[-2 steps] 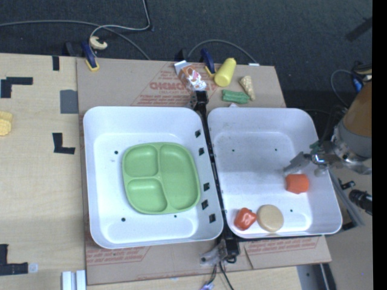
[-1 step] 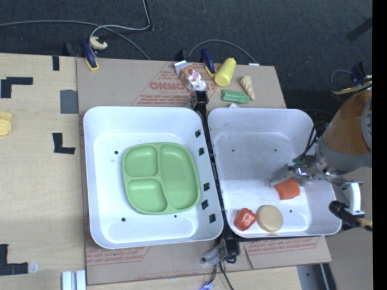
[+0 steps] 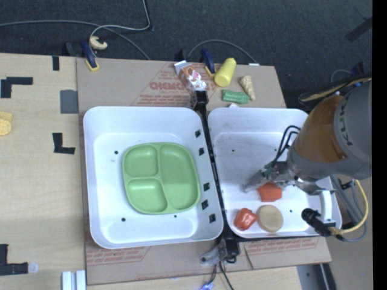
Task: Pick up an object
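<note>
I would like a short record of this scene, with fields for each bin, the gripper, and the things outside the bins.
left bin: one green divided plate
right bin: orange block, red piece, tan round piece
gripper: low in the right bin, beside the orange block
behind the bins: yellow bottle-like toy, green bar

Two white bins, one green plate, three food pieces.
</note>
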Tool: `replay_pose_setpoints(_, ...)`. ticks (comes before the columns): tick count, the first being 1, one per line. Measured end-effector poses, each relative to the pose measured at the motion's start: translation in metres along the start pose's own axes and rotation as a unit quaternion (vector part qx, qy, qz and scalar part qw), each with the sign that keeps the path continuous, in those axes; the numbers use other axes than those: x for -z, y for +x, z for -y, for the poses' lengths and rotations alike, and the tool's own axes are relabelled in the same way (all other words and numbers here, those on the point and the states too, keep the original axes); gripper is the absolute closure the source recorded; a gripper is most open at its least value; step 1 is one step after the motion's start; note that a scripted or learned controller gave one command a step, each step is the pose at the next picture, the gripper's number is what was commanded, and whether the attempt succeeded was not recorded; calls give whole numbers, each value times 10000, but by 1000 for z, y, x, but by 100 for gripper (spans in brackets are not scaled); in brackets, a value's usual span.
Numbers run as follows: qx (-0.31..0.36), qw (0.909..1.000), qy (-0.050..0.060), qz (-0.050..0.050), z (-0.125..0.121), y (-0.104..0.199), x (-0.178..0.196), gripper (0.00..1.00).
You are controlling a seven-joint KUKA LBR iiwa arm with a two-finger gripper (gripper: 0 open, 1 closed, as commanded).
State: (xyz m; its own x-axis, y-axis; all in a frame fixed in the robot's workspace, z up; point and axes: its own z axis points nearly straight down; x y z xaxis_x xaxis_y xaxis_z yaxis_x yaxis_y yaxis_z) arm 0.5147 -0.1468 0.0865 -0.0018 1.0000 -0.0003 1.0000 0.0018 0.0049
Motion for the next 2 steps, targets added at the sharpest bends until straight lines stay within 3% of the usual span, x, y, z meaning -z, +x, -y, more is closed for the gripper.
replay_pose_setpoints(1, -5, 10000, 2, 5, 0, -1, 9, 100)
replay_pose_setpoints(2, 0, 10000, 23, -1, -41, 54, 98, 100)
